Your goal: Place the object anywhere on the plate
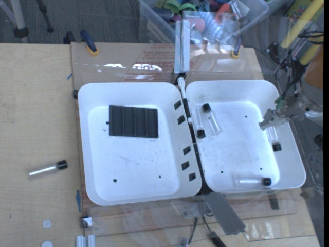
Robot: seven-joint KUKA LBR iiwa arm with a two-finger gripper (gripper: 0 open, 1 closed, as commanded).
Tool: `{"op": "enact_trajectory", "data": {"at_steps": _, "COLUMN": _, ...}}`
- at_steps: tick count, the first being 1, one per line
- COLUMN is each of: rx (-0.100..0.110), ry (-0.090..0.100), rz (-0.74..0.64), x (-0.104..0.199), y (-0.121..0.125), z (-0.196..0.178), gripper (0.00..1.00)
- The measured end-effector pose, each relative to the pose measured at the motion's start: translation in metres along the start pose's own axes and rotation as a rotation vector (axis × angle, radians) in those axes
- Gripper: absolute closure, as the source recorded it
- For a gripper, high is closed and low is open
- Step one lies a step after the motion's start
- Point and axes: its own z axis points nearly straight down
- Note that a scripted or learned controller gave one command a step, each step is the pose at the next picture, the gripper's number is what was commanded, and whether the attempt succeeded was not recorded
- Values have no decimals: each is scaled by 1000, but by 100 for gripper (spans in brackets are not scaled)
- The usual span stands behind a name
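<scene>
A black ribbed rectangular plate lies flat in the back left part of the left bin. Several clear vials with black caps lie in the right bin: two side by side near its left wall, one along its front wall, and one against its right wall. My gripper hangs over the right bin's right wall, directly above that last vial and touching or nearly touching its upper end. Whether it grips the vial is unclear.
Another vial lies on the wooden bench left of the bins. A clear tub of mixed coloured items stands behind the bins. Black clips line the ridge between the two bins. Cables and arm parts crowd the right side.
</scene>
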Motion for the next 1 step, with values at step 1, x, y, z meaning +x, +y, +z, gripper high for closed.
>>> {"op": "enact_trajectory", "data": {"at_steps": 1, "rx": -3, "ry": -3, "rz": -709, "x": 36, "y": 28, "z": -173, "gripper": 100}}
